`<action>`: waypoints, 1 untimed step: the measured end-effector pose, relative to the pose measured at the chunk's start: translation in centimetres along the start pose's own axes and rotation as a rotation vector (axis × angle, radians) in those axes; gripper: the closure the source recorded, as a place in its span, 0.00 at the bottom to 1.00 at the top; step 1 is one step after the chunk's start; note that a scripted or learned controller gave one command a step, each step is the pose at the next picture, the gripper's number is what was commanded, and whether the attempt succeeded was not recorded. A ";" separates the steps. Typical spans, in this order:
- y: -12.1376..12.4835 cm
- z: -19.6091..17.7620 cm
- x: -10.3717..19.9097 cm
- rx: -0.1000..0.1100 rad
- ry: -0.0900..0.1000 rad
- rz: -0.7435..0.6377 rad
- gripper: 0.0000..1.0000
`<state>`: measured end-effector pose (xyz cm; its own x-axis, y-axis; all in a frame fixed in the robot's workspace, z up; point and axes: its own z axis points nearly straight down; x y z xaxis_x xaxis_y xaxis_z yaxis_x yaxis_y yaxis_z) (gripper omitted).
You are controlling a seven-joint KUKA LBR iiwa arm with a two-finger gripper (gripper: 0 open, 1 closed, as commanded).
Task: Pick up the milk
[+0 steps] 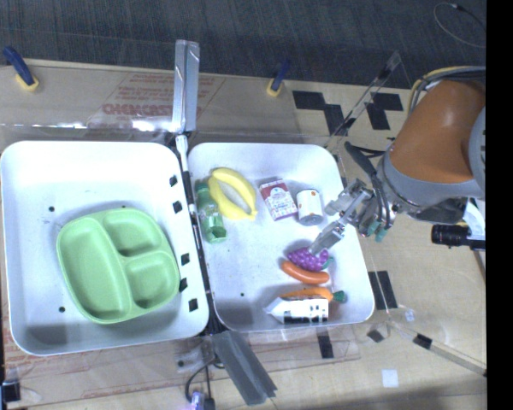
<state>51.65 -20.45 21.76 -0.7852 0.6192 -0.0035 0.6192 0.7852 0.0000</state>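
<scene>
Bench (111, 92) with 2 white bins (34, 169), dark floor (239, 7)

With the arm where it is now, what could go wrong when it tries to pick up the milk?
1. The hand hovers over the purple grapes, away from the milk carton, so it may grab the wrong thing.
2. The carton lies between the banana and a white can; closing there may knock or catch a neighbour.

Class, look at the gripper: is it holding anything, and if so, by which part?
Nothing is held. The gripper hovers above the purple grapes, apart from the milk.
</scene>
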 end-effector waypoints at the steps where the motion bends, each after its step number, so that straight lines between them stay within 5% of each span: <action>1: 2.5 -0.7 -4.2 0.001 0.002 0.078 0.00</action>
<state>56.44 -21.08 22.46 -0.7345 0.6787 -0.0018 0.6787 0.7345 -0.0004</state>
